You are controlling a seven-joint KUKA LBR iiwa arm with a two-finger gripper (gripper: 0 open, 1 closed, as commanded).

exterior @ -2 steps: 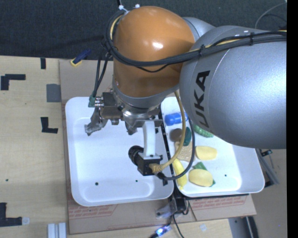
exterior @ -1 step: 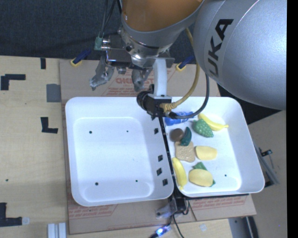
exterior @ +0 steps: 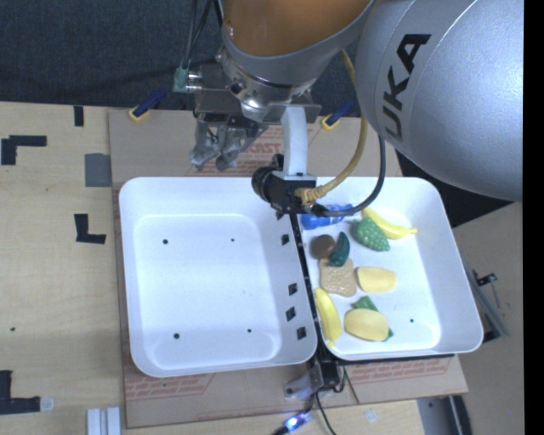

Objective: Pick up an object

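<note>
Gripper: gripper (exterior: 217, 155) hangs beyond the left shallow white bin (exterior: 136, 255)'s far edge, fingers pressed together, holding nothing.
Objects: small plastic toy foods (exterior: 357, 285) cluster in the right white bin (exterior: 446, 280).
Advice: move right, spread, descend squarely over one outlying piece.

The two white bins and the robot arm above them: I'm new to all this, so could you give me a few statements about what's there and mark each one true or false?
1. The toy food lies in the right bin. True.
2. The gripper is down among the toys. False: it is above the bench beyond the left bin's far rim.
3. A green grape bunch lies beside a yellow banana. True.
4. All the toys are yellow. False: there are green ones, a brown one and a blue one.
5. The arm carries an orange band. True.
</note>
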